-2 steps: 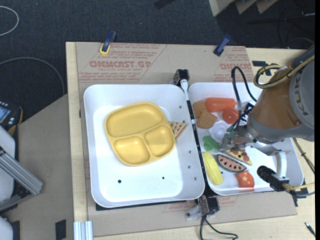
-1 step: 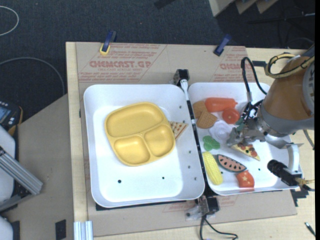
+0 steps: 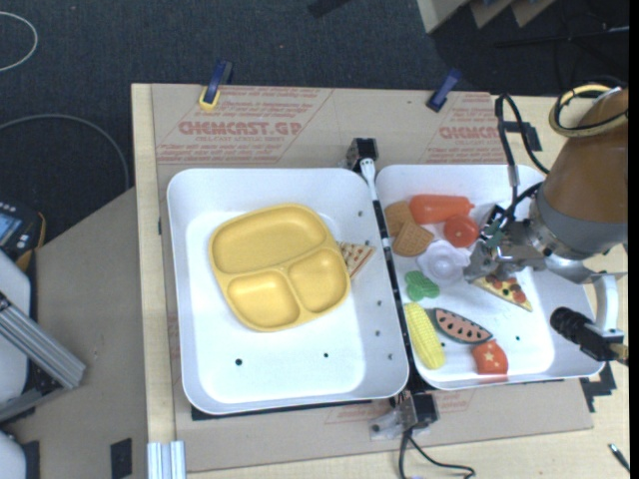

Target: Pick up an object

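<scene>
Reaching in from the right, the arm has its tool [image 3: 486,250] down low in the right bin [image 3: 559,367], sitting in the middle of a crowd of toy food. Whether its tips are apart or together, can't tell; the wrist and cables cover them.

Closest candidate looks like the pizza slice [image 3: 504,289], lying flat just below the tool, touching it or nearly. Its long axis runs from upper left to lower right, with the narrow tip pointing toward the lower right and the wide crust end tucked up by the tool.

Stuff that could go wrong: the slice is thin and flat against the bin floor, so the tips could easily skate over it and come up with nothing. A tomato [image 3: 460,231] and a clear cup-looking thing [image 3: 441,264] sit right beside the tool on its left, so a close there might nudge those or pinch the wrong one. Closing along the slice's length instead of across it would probably just shove it away.

Left bin [image 3: 200,367] has a yellow tray [image 3: 280,265] and a waffle wedge [image 3: 355,257], well apart from the action.
</scene>
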Tool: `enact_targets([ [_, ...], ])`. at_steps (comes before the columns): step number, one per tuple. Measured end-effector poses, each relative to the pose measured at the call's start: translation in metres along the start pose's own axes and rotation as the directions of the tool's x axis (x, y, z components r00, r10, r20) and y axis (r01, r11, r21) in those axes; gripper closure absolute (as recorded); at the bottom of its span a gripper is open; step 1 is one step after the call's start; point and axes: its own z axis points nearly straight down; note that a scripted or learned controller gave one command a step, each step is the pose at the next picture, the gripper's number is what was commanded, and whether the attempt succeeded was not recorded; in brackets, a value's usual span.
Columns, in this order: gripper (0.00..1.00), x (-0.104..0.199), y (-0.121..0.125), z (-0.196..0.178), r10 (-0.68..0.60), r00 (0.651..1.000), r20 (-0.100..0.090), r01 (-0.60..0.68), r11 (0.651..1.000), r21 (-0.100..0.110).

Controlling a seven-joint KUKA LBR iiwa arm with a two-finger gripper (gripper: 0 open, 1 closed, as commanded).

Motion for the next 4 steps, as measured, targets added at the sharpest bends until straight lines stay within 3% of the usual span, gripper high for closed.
enact_targets([
  [1,1.00,0.000,0.002,-0.041,0.000,1.000,0.000,0.000,1.000,-0.001],
  [3,1.00,0.113,-0.018,-0.041,-0.005,1.000,-0.005,0.005,1.000,0.010],
  [4,1.00,0.125,-0.007,-0.048,-0.001,1.000,-0.002,0.002,1.000,0.003],
])
